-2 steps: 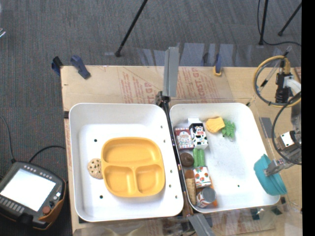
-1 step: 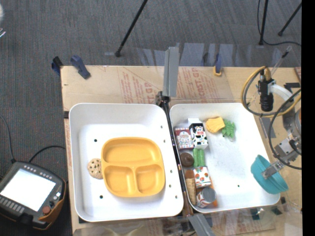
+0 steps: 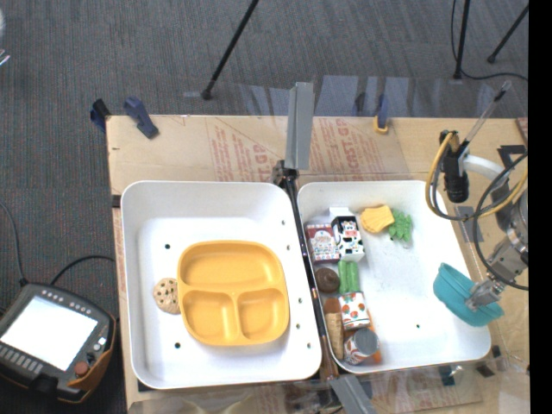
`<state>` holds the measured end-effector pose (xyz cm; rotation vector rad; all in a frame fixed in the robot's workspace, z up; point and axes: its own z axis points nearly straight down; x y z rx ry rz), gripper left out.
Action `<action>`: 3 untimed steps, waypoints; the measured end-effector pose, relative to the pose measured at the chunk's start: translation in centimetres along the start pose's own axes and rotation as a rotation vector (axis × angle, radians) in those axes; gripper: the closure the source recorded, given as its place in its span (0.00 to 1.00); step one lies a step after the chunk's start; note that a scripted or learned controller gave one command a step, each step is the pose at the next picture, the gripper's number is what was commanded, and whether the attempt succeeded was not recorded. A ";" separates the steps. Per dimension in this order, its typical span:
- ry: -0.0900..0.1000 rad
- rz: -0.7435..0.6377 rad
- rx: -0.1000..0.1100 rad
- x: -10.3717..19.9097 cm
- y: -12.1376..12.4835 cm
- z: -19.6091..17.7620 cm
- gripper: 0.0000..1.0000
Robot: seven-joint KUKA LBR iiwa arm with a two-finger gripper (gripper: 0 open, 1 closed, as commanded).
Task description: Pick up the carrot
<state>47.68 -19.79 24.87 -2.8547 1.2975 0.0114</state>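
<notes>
Camera view: two white bins sit side by side on the worktop [image 3: 216, 145]. The left bin [image 3: 142, 222] holds one yellow three-compartment plate [image 3: 233, 291] and one chocolate-chip cookie [image 3: 166, 295], which touches the plate's left edge.

The right bin [image 3: 414, 192] is crowded along its left half:
- one cow-patterned milk carton [image 3: 347, 234]
- one small red-and-white box [image 3: 322, 241] just beside the carton
- one yellow-orange wedge [image 3: 377, 219]
- one leafy green piece [image 3: 400, 225]
- one green cucumber-like stick [image 3: 348, 276]
- one round brown item [image 3: 327, 279]
- one printed carton [image 3: 354, 310]
- one can [image 3: 362, 346]

The carrot [image 3: 333, 335] appears to be the long orange-brown piece lying against that bin's left wall. It is hemmed in by the printed carton and the can on its right and the brown item above it.

One teal bowl [image 3: 455, 293] rests at the bin's right side. The end effector [image 3: 485, 298] is at the bowl's right rim, well apart from the carrot. Whether it is spread or pressed together cannot be told.

A teach pendant [image 3: 47, 339] lies on the floor at lower left.
</notes>
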 end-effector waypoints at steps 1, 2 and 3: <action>0.006 -0.194 0.002 0.4 -0.6 -9.7 1.00; -0.004 -0.274 0.000 1.2 -0.8 -5.6 1.00; 0.001 -0.443 0.001 1.4 -0.1 -4.7 1.00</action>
